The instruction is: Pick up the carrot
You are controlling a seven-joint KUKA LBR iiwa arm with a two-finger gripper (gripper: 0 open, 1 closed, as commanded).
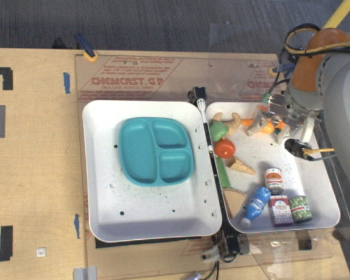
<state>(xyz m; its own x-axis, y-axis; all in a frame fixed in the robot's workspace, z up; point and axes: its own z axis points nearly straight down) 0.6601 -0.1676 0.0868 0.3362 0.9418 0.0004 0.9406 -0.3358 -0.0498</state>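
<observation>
**Tool low over the far end of the right bin, at the carrot**

Nearest the camera, along the right bin's (329, 214) front edge, stand three small packaged goods: one blue bottle (255, 204) lying tilted, one red carton (279, 209) and one green-labelled can (300, 208), the carton and can side by side. Just behind them stands one small jar with a red and white label (273, 179). Further in lies one cone-shaped piece (241, 167), then one red tomato (224, 149) touching one green vegetable (218, 130) beside the divider between the bins. A long green strip (223, 171) runs along that same wall. At the far end lie tan, knobbly pieces (236, 121).

The left bin (99, 174) holds one teal divided plate (156, 150) with three compartments, set near its middle.

The carrot (269, 127), one small orange piece, lies at the far end of the right bin, right of the tan pieces and directly at the tool (278, 121). The tool's metal parts crowd over it, so I cannot tell whether the fingers are spread or pressed together, nor whether the carrot sits between them.

The arm reaches in from the right, its orange band (315, 57) above the wrist, the wrist bent downward over the bin's far right corner. Cardboard (134, 77) covers the table (29, 156) beyond the bins.
</observation>
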